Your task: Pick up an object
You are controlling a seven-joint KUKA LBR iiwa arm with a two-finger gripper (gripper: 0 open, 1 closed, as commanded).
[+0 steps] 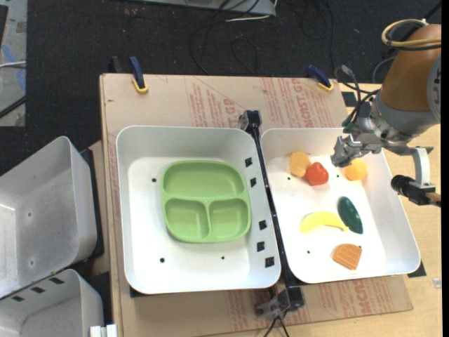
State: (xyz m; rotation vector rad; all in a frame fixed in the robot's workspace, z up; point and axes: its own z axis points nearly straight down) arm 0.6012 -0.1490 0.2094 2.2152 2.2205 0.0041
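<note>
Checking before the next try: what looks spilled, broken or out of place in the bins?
Nothing stands out. The green tray lies flat in the left bin; the toy foods sit loose in the right bin, none spilled.

Arm (410,76) reaching in from right, hand (345,153) pointing down.

My arm (410,83) shows an orange band over grey metal, with black cables looping near the wrist.

A robotics laboratory is indicated by a clamped board bench (210,97), two white bins (133,209), loose cables (231,20) and a grey-and-orange arm (410,83).
</note>
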